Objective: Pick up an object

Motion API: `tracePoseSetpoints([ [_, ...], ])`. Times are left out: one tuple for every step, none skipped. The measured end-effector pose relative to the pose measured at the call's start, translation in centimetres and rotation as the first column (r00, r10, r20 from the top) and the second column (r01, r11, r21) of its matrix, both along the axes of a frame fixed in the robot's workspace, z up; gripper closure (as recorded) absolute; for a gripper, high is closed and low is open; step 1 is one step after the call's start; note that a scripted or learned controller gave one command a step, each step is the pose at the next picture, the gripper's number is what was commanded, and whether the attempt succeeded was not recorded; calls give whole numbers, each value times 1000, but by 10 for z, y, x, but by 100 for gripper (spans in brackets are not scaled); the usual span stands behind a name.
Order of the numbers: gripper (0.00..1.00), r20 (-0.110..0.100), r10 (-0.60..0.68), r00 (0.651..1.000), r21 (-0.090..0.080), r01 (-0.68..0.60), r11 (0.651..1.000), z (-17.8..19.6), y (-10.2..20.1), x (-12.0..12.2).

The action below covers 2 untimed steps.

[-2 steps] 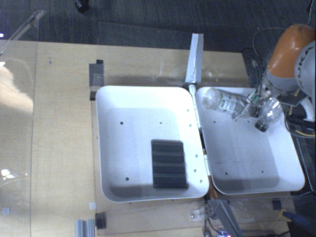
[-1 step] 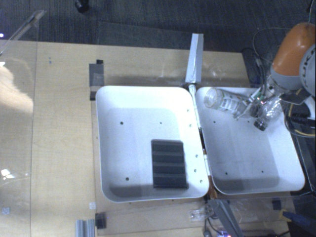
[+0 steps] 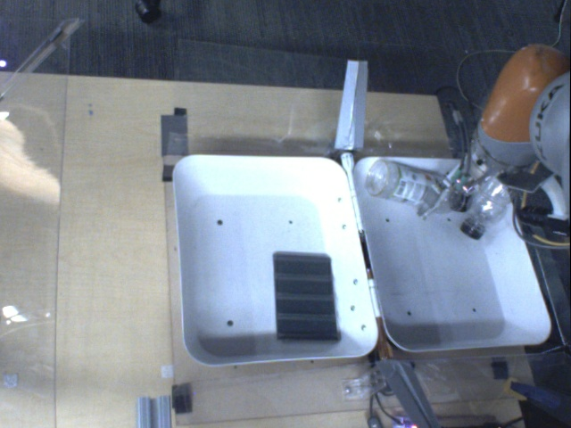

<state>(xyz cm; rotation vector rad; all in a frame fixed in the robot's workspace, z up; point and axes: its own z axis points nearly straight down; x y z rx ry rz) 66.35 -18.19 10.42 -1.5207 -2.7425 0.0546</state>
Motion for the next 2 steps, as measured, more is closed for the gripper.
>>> tracePoseSetpoints([
  [0, 26, 96, 995, 30, -97, 995, -1, -22, -5],
  [0, 6, 54, 999, 1, -54, 999, -1, -3, 0],
])
